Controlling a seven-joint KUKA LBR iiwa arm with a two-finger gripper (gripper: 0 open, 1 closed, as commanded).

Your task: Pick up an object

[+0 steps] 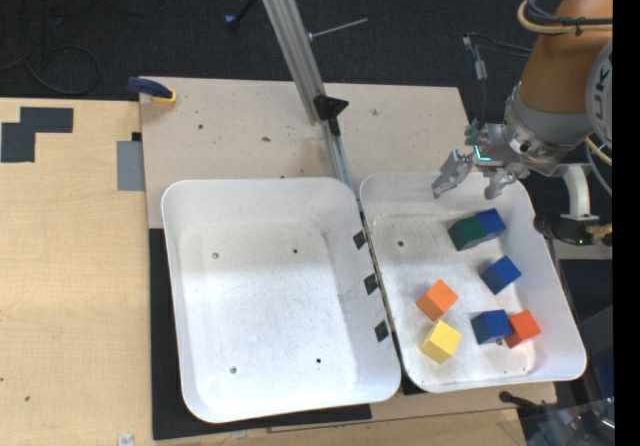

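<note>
The pincer [474,177] hangs over the far end of the right bin [560,359], near its back rim, and its two grey fingers [449,174] are spread apart with nothing between them. The arm [560,64] comes in from the right side, with the orange band above the wrist. All blocks lie in the right bin. A green block [466,232] and a blue block [490,223] touch each other just below the pincer, a little toward the near side. Another blue block [500,274] lies alone further toward the front. An orange block [437,299] sits near the middle of the bin, and a yellow block [441,341] is just in front of it. At the front right, a dark blue block [490,326] and a red-orange block [522,328] are side by side and touching. The left bin [190,234] stands beside the right one on the table [230,124].
</note>
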